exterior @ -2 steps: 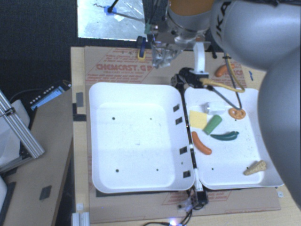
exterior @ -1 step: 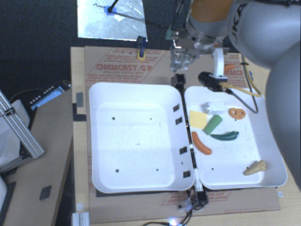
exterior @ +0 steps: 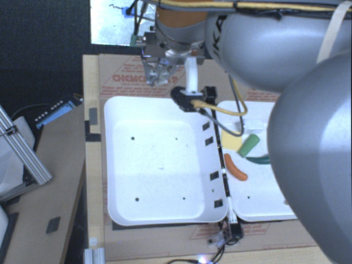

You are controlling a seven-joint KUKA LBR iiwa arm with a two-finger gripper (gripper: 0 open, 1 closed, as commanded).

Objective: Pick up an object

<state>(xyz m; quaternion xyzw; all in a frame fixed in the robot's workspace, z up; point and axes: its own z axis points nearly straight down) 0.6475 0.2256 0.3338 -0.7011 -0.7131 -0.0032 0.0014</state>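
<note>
Seen from above at a slant: gripper [exterior: 158,75] hanging over the cardboard [exterior: 118,78] just beyond the far rim of the left bin [exterior: 157,161], beneath the orange band [exterior: 181,4] and the bulky grey arm [exterior: 275,43] that covers the upper right. Metal fingers blurred and bunched together, so cannot tell whether spread or pressed shut; nothing visibly pinched between them. Objects to pick lying well apart from the gripper, over in the right bin [exterior: 258,205] near the divide between the two bins: an orange carrot-like piece [exterior: 235,168] lying slantwise, a green cylinder [exterior: 248,146] tilted just above it, a yellow piece [exterior: 231,142] touching the cylinder's left side, and a dark teal curved piece [exterior: 259,159] just beside the cylinder's lower end (partly hidden under the arm). All four to the lower right of the gripper, across the near corner of the left bin. White post [exterior: 191,76] and black fitting [exterior: 190,99] just right of the gripper, with a yellow cable [exterior: 225,110] trailing from the fitting toward the right bin. Row of small black clips [exterior: 212,158] along the seam between the bins. Red printing on the cardboard behind the left bin, mostly hidden by the gripper and too blurred to read with any certainty beyond a few capital letters. More red printing on the cardboard's front edge [exterior: 206,232], illegible. Aluminium rail [exterior: 22,153] at far left.
</note>
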